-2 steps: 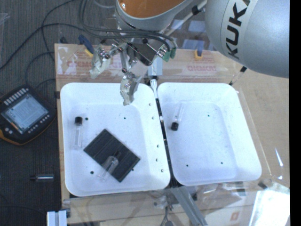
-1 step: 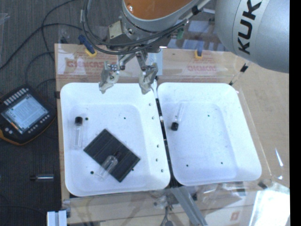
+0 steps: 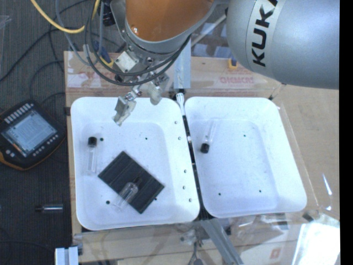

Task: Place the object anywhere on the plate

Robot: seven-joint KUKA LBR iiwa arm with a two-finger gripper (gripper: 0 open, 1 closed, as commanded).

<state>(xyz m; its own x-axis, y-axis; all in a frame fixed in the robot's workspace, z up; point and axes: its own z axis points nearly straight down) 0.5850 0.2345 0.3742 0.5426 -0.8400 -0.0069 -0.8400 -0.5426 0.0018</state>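
A black square plate (image 3: 119,170) lies tilted in the left bin (image 3: 165,120). A clear vial (image 3: 127,192) rests across the plate's lower edge, partly on it. Left of the plate, a second clear vial with a black cap (image 3: 92,154) lies on the bin floor. A third capped vial (image 3: 207,137) lies in the right bin (image 3: 276,148) near its left wall. My gripper (image 3: 138,102) hangs over the far part of the left bin, well above the plate. It is open, with nothing between its fingers (image 3: 123,110).
The big grey and orange arm covers the top of the view. A teach pendant (image 3: 27,132) sits left of the bins, and cables run above it. A small dark cylinder (image 3: 51,207) lies outside the left bin. A ridge (image 3: 189,148) divides the bins.
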